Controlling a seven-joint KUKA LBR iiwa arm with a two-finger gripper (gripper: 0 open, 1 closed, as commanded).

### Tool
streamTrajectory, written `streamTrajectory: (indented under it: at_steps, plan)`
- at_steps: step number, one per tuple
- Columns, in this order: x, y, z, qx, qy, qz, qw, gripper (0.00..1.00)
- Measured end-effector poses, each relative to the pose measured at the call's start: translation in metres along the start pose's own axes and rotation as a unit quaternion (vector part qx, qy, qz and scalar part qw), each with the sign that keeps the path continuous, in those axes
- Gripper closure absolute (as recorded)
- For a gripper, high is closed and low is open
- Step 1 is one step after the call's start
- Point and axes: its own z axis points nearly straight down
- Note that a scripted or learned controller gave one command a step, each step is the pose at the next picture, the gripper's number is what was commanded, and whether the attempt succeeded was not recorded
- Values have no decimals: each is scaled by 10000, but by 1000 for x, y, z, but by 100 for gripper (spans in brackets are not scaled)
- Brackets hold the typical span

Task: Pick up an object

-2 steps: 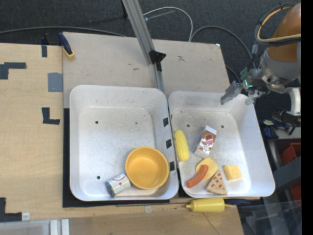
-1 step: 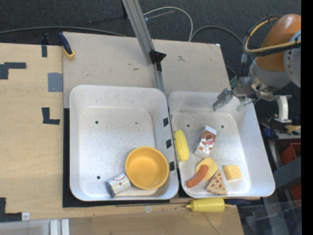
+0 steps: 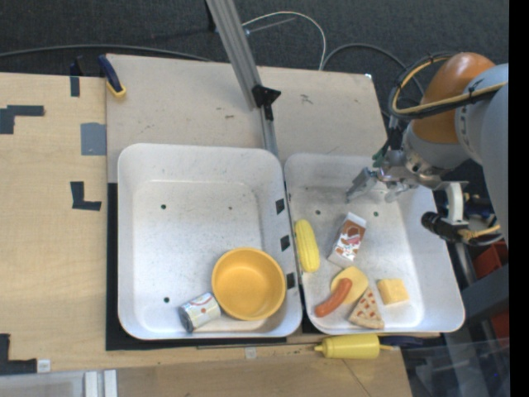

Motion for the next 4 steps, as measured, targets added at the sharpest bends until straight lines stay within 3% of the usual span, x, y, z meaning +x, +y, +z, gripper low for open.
streamTrajectory:
  at_steps: [1, 2, 3, 4]
  plan:
    - [1, 0, 37, -27, -10, -2, 10000, 0]
    - [2, 0, 25, -32, -9, -11, 10000, 100]
    - [6, -6, -21, -55, -3, 3, 10000, 100]
    - [2, 4, -72, -66, -10, 2, 10000, 100]
